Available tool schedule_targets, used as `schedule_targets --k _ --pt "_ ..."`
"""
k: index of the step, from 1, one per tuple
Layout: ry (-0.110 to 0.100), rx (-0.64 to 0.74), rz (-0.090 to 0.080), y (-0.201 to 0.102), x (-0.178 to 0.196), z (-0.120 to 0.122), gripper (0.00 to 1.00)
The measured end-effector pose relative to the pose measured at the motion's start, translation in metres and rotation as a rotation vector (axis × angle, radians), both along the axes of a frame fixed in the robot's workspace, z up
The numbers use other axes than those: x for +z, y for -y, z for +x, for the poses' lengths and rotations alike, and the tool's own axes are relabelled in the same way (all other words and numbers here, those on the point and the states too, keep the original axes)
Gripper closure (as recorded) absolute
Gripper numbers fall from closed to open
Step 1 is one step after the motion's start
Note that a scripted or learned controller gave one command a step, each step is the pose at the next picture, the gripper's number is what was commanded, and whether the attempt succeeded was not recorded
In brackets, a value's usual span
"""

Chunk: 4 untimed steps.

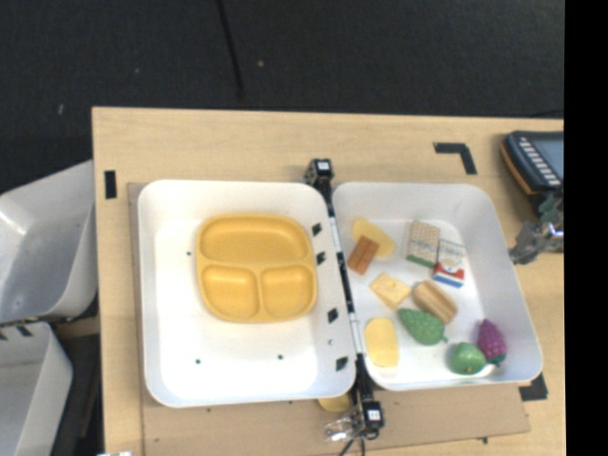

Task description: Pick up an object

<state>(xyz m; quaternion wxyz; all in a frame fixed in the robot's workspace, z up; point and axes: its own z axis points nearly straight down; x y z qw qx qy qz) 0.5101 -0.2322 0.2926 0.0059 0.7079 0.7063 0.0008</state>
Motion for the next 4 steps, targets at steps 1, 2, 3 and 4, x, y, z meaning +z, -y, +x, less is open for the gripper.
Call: schedule_targets --k 1,2,3,4 --pt "0.004 0.001 -0.002 0.001 0.011 0.001 1.00" --pt "0.008 0.004 -0.005 0.002 0.022 0.002 1.00" --pt "0.012 0.007 -0.007 0.003 0.032 0.002 1.00" --pt "0.015 0.010 -0.010 0.005 0.042 0.003 1.00"
